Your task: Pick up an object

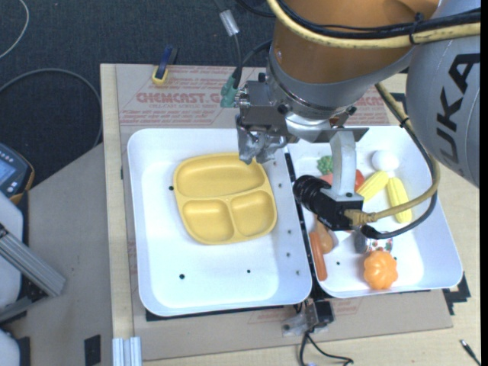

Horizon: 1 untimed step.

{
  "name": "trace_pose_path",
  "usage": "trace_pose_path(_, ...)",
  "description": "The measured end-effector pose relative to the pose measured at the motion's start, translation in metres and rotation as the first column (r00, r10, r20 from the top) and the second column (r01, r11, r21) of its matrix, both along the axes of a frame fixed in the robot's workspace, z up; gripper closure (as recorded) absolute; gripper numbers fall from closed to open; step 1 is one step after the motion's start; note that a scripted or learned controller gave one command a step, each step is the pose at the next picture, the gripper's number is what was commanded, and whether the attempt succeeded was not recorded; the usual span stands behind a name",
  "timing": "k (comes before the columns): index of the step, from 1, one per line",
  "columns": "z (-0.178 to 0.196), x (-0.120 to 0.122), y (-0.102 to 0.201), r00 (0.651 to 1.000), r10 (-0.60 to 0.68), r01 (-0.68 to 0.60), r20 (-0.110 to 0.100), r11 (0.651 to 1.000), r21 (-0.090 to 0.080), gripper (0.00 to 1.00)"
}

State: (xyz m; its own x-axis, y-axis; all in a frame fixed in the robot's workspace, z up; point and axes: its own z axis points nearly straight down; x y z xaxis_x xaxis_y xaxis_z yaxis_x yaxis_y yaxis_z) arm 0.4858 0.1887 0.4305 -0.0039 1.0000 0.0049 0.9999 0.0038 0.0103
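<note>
Left bin [152, 227]: tool [255, 149] hangs over yellow tray [225, 197] rim; grip unclear.

Two shallow white bins sit side by side on a brown board [191, 90] printed with red lettering, the left bin [152, 265] touching the right bin [435, 258] along the middle. A small blue and yellow tool [162, 65] lies on the board's far left corner. Dark carpet [61, 21] spreads behind, with thin cables looping across it, and a black device [11, 175] shows at the left edge.
</note>
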Motion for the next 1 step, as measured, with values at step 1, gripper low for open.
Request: trace_pose_path(1, -0.1239, -0.0089, 0.0055, 1.000, -0.004, 0.004, -0.024, 1.000, -0.010, 1.00)
